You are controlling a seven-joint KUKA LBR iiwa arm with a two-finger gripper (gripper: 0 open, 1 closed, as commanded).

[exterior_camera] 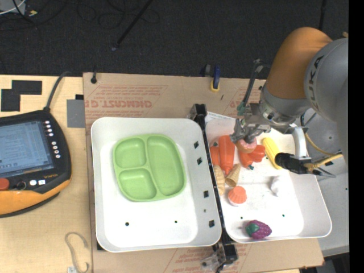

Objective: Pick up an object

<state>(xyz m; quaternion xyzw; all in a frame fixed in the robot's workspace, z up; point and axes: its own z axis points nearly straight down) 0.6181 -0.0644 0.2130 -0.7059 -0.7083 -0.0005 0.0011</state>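
Landmark: the black divider (206, 169) where the two white bins meet.

Left of the divider, the left bin (108, 209) carries a green sectioned tray (149, 168), three compartments, lying flat near the bin's middle.

Right of the divider, the right bin (307, 209) carries the toy food. An orange carrot (226, 152) lies just beside the divider toward its far end. An ice-cream cone (232, 176) rests against the carrot's near tip, angled toward the divider. A round orange piece (237, 195) sits a little nearer than the cone. A purple berry cluster (257, 229) lies near the bin's front edge, well apart from the rest. A small grey-white piece (274, 183) sits further right of the divider than the cone. A yellow corn-like piece (270, 151) lies beyond that, with a black tool part touching its right end.

End effector (248, 134): hangs over the far part of the right bin, right of the carrot. Directly under it, a pink-and-red piece (250, 151); contact between the two is hidden by the wrist hardware. Whether it is released or clenched — cannot tell.

Arm (307, 78): grey with orange band, enters from the right.

Far left of the divider, on the tabletop (68, 90): an orange-edged control pendant (28, 158).
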